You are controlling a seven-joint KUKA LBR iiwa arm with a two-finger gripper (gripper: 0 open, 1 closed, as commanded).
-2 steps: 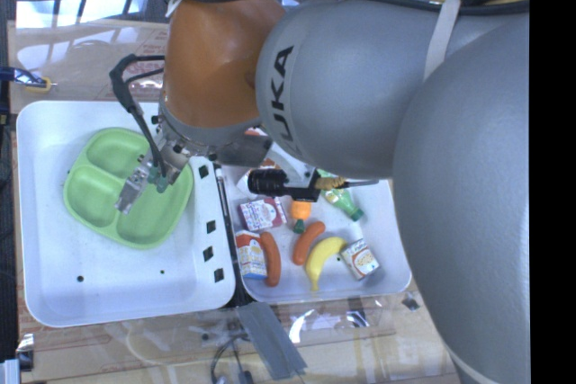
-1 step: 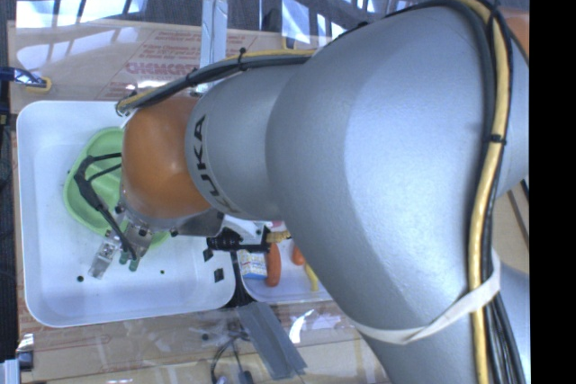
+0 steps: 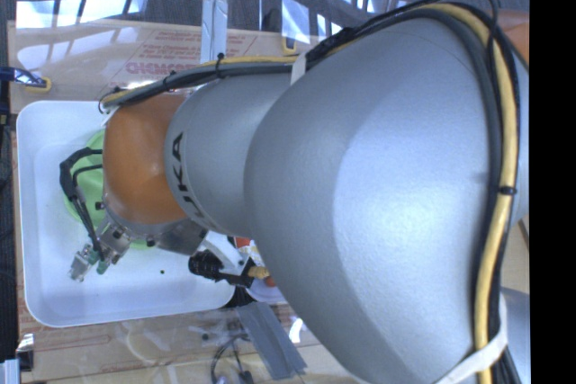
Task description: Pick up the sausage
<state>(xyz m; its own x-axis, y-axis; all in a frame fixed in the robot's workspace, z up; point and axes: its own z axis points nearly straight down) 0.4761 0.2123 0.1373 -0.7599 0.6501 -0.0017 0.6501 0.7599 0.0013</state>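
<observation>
My gripper [image 3: 88, 263] hangs low over the left white bin [image 3: 45, 220], near its front left part, just above the bin floor. Nothing shows between its tips at this size. The grey arm with its orange band [image 3: 135, 166] reaches in from the right and covers most of the view. A small red patch [image 3: 241, 241] peeks out under the arm at the left bin's right edge; I cannot tell whether it is the sausage.
A bright green object [image 3: 83, 189] lies in the left bin just behind the gripper, partly hidden by the wrist. A cardboard sheet [image 3: 153, 49] lies behind the bins. The arm hides the right bin.
</observation>
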